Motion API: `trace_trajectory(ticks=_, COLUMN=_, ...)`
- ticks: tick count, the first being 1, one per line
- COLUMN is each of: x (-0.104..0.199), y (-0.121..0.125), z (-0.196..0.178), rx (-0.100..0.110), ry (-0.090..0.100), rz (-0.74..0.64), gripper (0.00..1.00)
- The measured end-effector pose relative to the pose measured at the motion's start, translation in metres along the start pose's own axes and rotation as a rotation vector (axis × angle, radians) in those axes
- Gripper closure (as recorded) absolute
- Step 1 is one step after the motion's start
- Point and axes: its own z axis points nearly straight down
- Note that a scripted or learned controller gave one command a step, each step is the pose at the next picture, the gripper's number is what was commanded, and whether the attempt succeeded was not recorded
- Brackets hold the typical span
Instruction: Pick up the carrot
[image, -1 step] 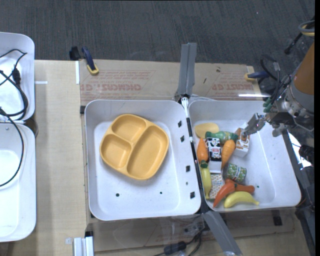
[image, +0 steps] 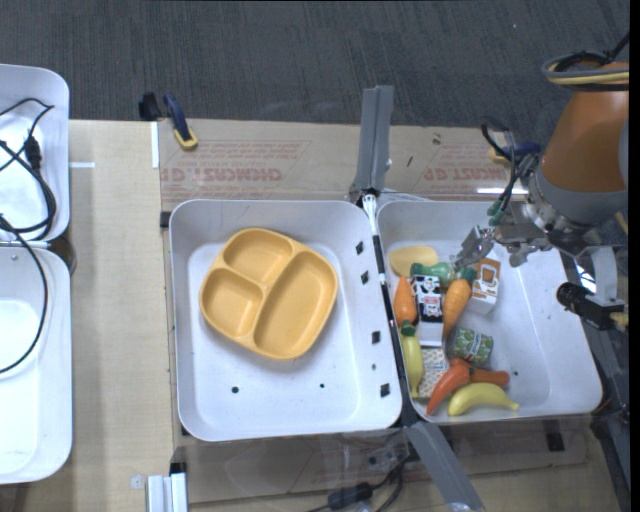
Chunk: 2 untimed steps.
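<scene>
Two shallow white bins sit side by side on the table (image: 110, 300). The left bin (image: 200, 380) holds a yellow divided plate (image: 268, 292), lying flat near the bin's middle. The right bin (image: 555, 370) carries a cluster of toy food against its left half. The carrot (image: 456, 303) lies at a slant in the upper part of that cluster, orange with a green top pointing up toward the tool; a small black-and-white carton (image: 429, 296) lies just to its left, and a second orange carrot-like piece (image: 404, 301) lies left of that carton. A pale yellow round item (image: 413, 260) sits at the top of the heap. Lower down: a green can (image: 471, 346), a red-orange pepper-like piece (image: 448, 386), a banana (image: 482, 401) near the front wall. A small white and orange box (image: 487, 283) stands right of the carrot. The arm (image: 590, 140) reaches in from the right, orange band above the wrist. The tool (image: 472, 250) hangs just above the carrot's green top, near it; cannot tell whether its fingers are apart or together, or whether they touch the carrot. Nothing visibly held.
</scene>
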Motion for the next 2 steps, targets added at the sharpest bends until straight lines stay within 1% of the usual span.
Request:
trace_trajectory(ticks=1, x=0.028, y=-0.027, z=0.022, rx=0.000, ry=0.000, rz=0.036, gripper=0.00)
trace_trajectory(ticks=2, x=0.003, y=-0.004, z=-0.017, rx=-0.002, ry=-0.001, rz=0.067, gripper=0.00)
